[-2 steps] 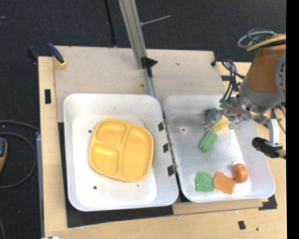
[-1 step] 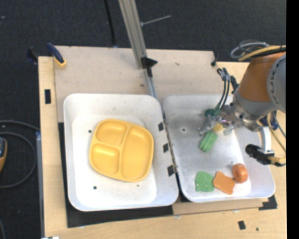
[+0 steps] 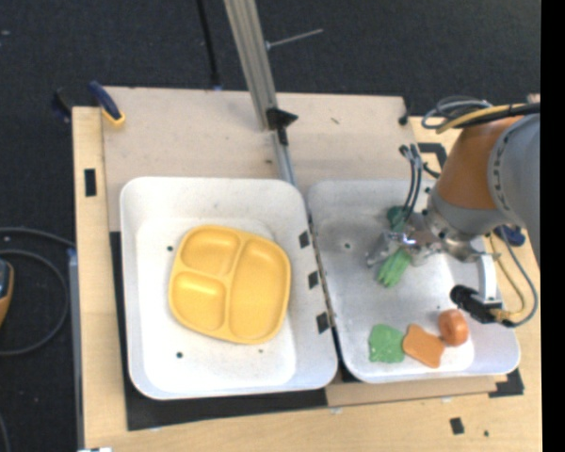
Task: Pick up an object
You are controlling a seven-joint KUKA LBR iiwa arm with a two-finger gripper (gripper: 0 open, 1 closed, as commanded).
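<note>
Tool [image 3: 393, 252] grips a green object [image 3: 393, 269] mid right bin [image 3: 348, 217], walls well apart.

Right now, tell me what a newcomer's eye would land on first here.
The yellow divided plate stands out first, lying in the left bin. Next comes the grey and orange arm over the right bin, its gripper down at a green object. Near that bin's front edge lie another green piece and two orange pieces.
</note>
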